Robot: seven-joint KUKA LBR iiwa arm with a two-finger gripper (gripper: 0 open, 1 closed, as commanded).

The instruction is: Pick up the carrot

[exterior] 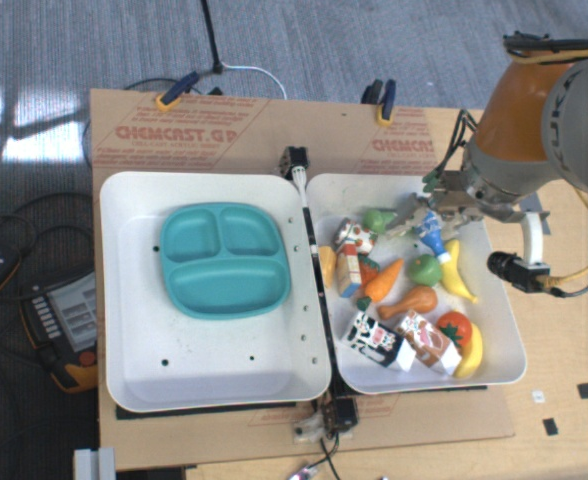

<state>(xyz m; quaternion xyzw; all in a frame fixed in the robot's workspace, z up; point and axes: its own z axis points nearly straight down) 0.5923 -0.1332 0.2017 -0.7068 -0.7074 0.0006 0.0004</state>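
Left of the fingers (432, 211) lies the carrot (383, 280), apart.

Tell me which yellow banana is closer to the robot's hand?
The upper banana, beside the green fruit, just below the hand. The other banana lies at the bin's bottom corner.

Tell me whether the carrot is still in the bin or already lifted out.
In the bin. The carrot lies among the other toy foods in the right bin, while the gripper is above the bin's far end, apart from it.
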